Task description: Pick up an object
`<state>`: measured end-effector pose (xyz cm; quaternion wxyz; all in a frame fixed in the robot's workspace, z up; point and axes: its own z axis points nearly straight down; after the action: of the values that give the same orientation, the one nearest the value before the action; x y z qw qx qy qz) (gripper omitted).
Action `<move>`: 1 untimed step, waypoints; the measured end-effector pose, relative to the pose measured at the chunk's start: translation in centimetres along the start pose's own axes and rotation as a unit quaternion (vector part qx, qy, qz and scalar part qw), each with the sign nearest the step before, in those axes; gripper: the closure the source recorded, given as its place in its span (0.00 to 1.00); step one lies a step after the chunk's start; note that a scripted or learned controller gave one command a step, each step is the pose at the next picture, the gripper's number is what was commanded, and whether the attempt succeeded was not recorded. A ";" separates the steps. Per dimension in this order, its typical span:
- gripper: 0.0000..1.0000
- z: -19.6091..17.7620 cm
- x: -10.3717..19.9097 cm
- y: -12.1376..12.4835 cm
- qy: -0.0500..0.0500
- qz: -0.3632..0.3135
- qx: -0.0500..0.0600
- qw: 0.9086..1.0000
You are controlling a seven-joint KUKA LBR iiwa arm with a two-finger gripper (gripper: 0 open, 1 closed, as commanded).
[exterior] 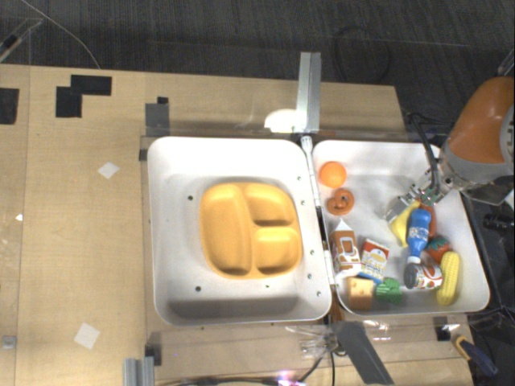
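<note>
Hovering over the right white plastic bin (378, 167), the metal two-finger gripper (412, 196) sits just above a blue plastic bottle (418, 233) lying among clustered toy foods; whether it is parted or closed cannot be told. A good pick would centre on the bottle's body, avoiding the yellow plastic corn cob (448, 277) nearby.

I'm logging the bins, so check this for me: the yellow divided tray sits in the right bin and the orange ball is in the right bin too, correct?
Not quite. The camera view shows the yellow divided tray in the left bin, not the right. The orange ball is indeed in the right bin.
</note>
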<state>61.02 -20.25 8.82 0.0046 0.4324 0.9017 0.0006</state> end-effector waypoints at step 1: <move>1.00 -1.5 -0.2 0.5 -0.005 -0.002 -0.005 1.000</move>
<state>61.48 -20.07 10.32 0.0112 0.4305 0.9025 0.0027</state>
